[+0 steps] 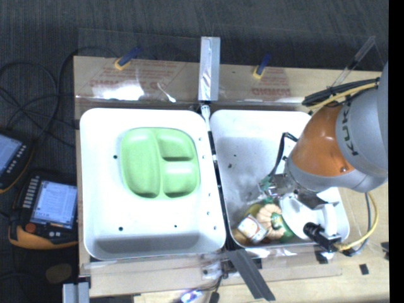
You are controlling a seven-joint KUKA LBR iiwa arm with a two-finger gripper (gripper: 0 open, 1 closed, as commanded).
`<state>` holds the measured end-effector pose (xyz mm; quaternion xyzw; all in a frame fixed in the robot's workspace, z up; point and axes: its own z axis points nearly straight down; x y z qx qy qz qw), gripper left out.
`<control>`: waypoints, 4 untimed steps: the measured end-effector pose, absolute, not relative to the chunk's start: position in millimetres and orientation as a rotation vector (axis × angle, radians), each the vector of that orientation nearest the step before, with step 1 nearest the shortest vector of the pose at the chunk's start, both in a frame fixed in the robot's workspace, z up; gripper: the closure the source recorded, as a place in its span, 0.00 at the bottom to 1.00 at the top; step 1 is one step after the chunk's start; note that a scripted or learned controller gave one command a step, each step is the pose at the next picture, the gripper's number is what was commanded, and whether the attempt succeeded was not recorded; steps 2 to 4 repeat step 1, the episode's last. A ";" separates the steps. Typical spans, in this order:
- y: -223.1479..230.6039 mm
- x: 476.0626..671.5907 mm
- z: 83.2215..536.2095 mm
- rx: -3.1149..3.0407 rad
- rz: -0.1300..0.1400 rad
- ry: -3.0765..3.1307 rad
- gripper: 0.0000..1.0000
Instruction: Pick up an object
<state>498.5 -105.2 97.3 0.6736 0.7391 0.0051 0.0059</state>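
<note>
Two white bins are sitting side by side across the middle of the frame. The left bin (95,232) is holding a green plate (158,163), divided into one long section on its left and two smaller ones on its right. The plate is lying flat in the upper middle of that bin, apart from its walls.

The right bin (246,131) is showing bare, speckled floor in its upper left part. A small heap (257,226) of mixed things is lying low in it, near its lower left corner: pale tan, white and green pieces are crowding together, too jumbled to name singly.

From the right edge the arm (353,137) is reaching into the right bin and covering much of that bin's right half. The gripper (273,189) is hanging low over the bin floor, just above the heap in the frame. Whether the claw is spread or pressed together, I cannot tell, nor whether it is touching the heap.
</note>
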 end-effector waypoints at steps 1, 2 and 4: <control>-84.7 557.9 181.2 2.000 -0.006 2.426 1.00; -84.7 557.9 181.2 2.000 -0.006 2.426 1.00; -84.7 557.9 181.2 2.000 -0.006 2.426 1.00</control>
